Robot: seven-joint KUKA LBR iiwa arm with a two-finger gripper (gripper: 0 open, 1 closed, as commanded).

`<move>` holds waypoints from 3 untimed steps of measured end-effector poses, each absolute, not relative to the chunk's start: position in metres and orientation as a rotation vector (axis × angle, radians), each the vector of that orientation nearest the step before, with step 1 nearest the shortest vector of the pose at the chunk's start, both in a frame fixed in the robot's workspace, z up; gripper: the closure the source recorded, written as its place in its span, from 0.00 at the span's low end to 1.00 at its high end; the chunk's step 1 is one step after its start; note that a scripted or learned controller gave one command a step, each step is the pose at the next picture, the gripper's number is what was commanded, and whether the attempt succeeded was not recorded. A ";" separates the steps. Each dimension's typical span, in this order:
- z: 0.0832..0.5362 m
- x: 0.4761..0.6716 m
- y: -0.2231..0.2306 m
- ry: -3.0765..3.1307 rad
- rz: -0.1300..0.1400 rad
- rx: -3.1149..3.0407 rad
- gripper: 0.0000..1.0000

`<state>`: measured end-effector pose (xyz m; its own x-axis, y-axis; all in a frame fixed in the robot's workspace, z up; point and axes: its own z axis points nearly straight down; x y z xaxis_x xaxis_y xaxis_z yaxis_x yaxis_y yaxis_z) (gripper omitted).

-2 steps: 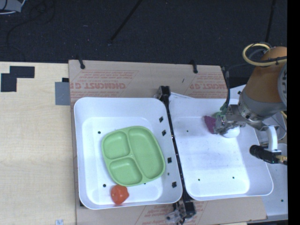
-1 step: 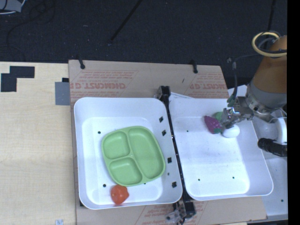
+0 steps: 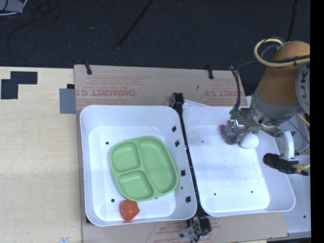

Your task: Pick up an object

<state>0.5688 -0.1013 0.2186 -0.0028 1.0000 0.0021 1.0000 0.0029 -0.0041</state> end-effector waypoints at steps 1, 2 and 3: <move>0.211 0.563 -0.042 -2.222 0.003 -2.213 1.00; 0.224 0.559 0.008 -2.224 -0.001 -2.214 1.00; 0.219 0.563 0.060 -2.223 0.002 -2.215 1.00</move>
